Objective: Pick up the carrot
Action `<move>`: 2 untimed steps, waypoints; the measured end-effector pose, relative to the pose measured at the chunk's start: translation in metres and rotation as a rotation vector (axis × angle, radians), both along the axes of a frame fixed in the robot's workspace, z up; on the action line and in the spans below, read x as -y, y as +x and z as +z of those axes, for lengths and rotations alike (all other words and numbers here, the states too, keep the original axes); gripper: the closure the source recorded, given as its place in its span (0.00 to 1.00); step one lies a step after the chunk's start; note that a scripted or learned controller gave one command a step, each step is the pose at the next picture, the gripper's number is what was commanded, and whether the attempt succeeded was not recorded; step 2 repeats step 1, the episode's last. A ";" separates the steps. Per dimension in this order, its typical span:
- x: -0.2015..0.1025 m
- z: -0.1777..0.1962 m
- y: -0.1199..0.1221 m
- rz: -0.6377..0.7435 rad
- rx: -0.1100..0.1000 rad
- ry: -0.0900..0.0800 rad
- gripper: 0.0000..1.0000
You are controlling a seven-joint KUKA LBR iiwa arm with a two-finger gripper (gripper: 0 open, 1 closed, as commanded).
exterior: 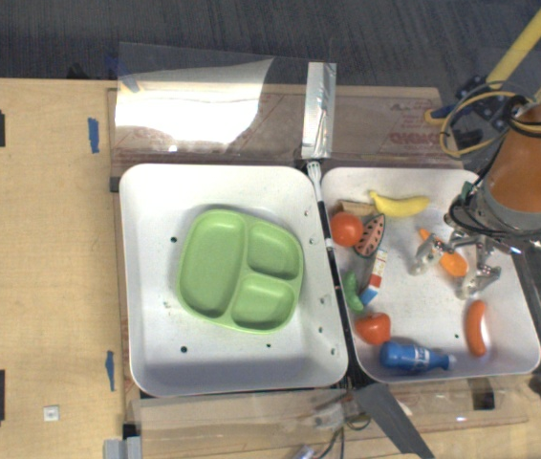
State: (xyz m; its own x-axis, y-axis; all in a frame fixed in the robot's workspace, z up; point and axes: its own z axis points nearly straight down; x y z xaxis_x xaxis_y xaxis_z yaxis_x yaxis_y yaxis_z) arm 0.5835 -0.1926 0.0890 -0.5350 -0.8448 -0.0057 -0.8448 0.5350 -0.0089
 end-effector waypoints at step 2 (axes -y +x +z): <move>-0.003 0.013 0.004 -0.003 0.012 0.004 1.00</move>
